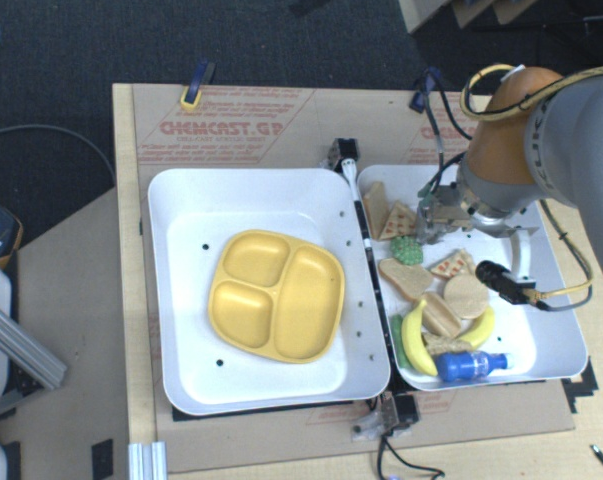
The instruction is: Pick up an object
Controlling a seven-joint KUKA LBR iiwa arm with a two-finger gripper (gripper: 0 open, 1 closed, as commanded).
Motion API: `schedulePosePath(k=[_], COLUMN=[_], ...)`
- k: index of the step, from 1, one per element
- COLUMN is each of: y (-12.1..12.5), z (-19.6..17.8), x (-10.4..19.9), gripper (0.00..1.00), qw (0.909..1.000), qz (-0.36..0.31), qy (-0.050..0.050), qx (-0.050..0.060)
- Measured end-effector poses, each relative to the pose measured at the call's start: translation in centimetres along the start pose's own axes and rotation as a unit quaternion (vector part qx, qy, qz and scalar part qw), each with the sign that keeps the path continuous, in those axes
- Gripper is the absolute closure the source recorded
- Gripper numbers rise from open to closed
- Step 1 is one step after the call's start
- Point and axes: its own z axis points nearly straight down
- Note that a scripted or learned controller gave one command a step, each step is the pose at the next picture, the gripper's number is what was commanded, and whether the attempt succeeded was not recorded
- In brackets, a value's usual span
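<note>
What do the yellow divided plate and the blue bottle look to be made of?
Yellow divided plate: probably moulded plastic, smooth semi-matte, uniform colour with soft rounded compartment ridges. Blue bottle: likely plastic, slightly glossy, with a white cap; too small to be certain.

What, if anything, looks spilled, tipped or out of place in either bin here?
Nothing looks spilled or broken. The blue bottle lies on its side at the right bin's near edge, and the toy food beside it sits in an overlapping jumble. The yellow divided plate rests flat in the left bin.
</note>
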Motion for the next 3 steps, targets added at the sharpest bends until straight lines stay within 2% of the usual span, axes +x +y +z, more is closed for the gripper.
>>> schedulePosePath(k=[1,2,3], y=[-5.9,-2.4,2.0], z=[-10.1,-19.5,-8.7], x=[7.0,14.7,11.6], gripper=[1.0,1.0,1.0], qw=[1.0,1.0,0.9999], qz=[-0.001,-0.003,0.004], qy=[0.003,0.004,0.001], qx=[0.003,0.0,0.012])
